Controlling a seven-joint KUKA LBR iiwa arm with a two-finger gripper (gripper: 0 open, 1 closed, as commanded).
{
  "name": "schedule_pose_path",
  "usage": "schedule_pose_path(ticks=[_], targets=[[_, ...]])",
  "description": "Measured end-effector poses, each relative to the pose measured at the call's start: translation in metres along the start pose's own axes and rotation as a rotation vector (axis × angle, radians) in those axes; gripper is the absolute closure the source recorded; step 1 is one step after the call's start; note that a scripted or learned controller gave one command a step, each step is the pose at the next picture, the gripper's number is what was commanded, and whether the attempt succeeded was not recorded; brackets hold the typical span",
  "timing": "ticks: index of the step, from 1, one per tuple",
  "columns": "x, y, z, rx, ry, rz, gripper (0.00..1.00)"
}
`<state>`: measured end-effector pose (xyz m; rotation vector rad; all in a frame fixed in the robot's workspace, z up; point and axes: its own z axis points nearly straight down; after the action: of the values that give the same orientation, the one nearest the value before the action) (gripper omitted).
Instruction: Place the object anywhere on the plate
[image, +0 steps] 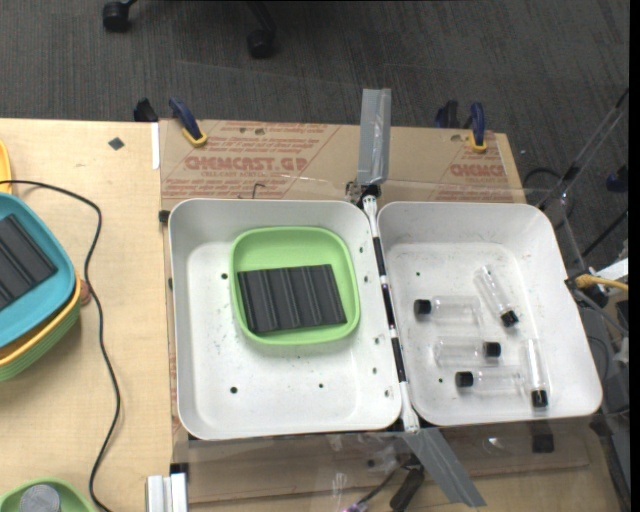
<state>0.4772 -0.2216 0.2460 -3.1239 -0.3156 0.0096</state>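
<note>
Across the right bin (560, 250) lie clear vials (497, 297) with black caps, loose and apart, easy to single out. Left, the green plate (345, 255) with its dark ribbed mat (292, 298) waits; jaw state cannot be told.

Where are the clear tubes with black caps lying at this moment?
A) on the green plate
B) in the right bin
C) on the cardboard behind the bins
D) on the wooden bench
B: the clear tubes lie scattered on the right bin's floor, while the green plate sits in the left bin.
</note>
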Motion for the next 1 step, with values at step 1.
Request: schedule_pose_path(ticks=[1], targets=[[-0.0001,-0.0001,0.0066,0.001,-0.001,0.001,0.0]])
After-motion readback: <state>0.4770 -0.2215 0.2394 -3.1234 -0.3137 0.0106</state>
